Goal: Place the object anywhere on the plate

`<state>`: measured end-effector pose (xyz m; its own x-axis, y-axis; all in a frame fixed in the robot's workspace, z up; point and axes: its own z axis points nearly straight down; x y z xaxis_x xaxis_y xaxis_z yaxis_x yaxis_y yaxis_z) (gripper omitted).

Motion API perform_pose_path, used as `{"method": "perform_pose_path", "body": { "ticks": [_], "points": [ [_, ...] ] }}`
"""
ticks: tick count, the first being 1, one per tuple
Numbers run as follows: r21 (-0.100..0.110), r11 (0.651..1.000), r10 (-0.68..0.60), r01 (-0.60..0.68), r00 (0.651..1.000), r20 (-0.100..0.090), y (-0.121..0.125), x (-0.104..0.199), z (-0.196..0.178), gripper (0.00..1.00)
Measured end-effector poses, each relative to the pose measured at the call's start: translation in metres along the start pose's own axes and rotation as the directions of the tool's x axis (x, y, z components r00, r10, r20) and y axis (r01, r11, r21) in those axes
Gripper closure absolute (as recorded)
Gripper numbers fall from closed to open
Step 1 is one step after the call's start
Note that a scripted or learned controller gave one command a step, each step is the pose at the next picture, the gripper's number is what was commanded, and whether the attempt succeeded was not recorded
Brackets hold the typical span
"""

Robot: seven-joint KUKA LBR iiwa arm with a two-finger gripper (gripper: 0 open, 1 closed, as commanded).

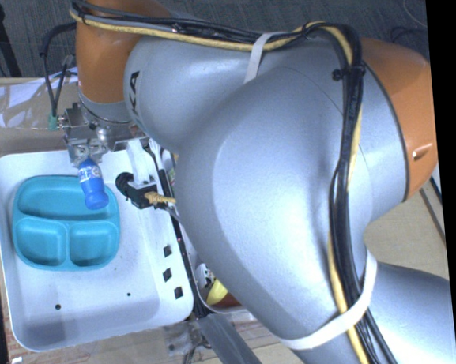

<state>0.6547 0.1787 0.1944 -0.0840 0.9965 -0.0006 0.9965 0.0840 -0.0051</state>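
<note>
Camera view: blue bottle (pixel 93 185) clamped in the claw (pixel 84 160), at the blue plate (pixel 63 223) rim's upper right.

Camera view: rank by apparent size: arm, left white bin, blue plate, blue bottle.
1. arm, though it sits nearest the camera, so its size is inflated.
2. left white bin.
3. blue plate, a three-compartment dish inside the bin.
4. blue bottle, hanging below the gripper over the plate's right edge.
</note>
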Motion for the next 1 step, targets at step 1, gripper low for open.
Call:
{"method": "perform_pose_path", "body": {
  "ticks": [1],
  "points": [
    [0.0,0.983,-0.186,0.186,0.983,0.0,-0.0235,-0.0024,0.052,1.0]
  ]
}}
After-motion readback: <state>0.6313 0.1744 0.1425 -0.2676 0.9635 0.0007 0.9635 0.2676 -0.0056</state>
